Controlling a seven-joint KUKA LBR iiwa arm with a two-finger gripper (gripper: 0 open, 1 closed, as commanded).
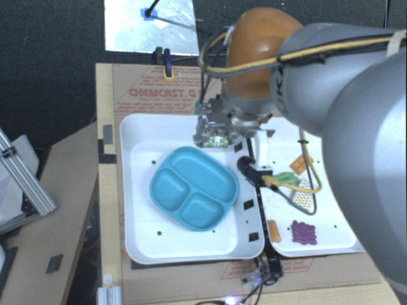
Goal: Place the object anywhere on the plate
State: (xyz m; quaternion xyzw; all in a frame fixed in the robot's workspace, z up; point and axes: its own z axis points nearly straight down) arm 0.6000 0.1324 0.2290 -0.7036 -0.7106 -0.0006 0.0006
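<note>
Overhead slanted view of the bench. The grey arm with its orange band (pixel 261 49) enters from the right and covers much of the upper right of the scene, hiding the far part of the right white bin (pixel 331 240). Its two-finger gripper (pixel 213 137) hangs over the far edge of the left white bin (pixel 137 189), just beyond the upper right corner of the blue three-compartment plastic plate (pixel 193 188). A small greenish object (pixel 217 142) sits at the fingertips; whether it is truly pinched between the fingers, or whether they are apart or closed, cannot be told from this angle.

The plate lies tilted diagonally in the middle of the left bin, one large compartment toward the far side and two smaller ones toward the near side.

In the right bin lie, near the divider, a green leafy piece (pixel 286 178) with a small orange block (pixel 297 166) just beyond it, a pale mesh-patterned piece (pixel 305 201), a purple bunch-shaped toy (pixel 304 232) and a small orange stick (pixel 274 230) against the divider. A black cable with clips (pixel 257 196) runs along the wall between the bins. Brown cardboard (pixel 152 88) underlies both bins; a blue-and-yellow clamp (pixel 166 63) stands at its far edge, below a shiny silver sheet (pixel 149 18).
</note>
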